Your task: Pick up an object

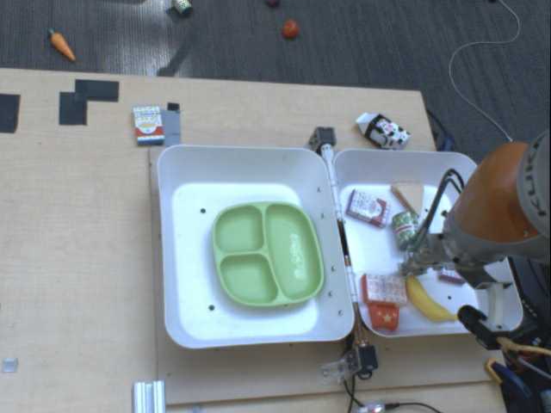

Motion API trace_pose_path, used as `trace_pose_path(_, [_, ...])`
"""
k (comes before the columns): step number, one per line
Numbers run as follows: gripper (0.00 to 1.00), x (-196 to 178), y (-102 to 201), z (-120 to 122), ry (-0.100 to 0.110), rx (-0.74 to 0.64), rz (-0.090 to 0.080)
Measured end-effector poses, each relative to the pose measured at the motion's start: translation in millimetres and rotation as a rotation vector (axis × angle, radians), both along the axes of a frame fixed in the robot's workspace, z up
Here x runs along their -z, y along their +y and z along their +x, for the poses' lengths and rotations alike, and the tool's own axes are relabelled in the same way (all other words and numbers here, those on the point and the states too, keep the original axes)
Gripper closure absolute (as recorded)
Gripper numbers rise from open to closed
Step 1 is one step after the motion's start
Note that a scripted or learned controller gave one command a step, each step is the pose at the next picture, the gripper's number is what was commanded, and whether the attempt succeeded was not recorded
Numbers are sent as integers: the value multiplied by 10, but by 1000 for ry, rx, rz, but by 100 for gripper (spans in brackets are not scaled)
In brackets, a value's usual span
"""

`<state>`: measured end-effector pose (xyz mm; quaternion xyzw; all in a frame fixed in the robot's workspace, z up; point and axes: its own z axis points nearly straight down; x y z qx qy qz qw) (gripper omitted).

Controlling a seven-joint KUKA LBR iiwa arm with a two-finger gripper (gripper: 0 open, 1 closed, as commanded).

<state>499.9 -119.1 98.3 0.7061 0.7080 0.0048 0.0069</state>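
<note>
Over the right bin [469, 166] we find the gripper [419, 261] low beside a banana [428, 301], green can [405, 228] and red carton [383, 299]; its grasp state we cannot tell. Left bin [185, 231] holds a green tray [267, 254].

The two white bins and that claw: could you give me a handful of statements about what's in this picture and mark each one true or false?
1. The green divided plate lies in the left bin. True.
2. The banana lies in the left bin. False: it lies in the right bin, near its front edge.
3. The claw is down over the right bin, just above the banana. True.
4. A small carrot lies inside the green plate. False: it lies on the dark floor beyond the bench.
5. A black-and-white toy sits on the bench just beyond the right bin. True.
6. The red and white packet sits on the plate. False: it lies in the right bin.
</note>
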Motion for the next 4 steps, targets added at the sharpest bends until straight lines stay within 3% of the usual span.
trace_pose_path(1, [0,0,-1,-1,0,0,0])
trace_pose_path(2, [0,110,333,-100,3,1,-2])
trace_pose_path(4, [0,111,335,-100,3,3,-2])
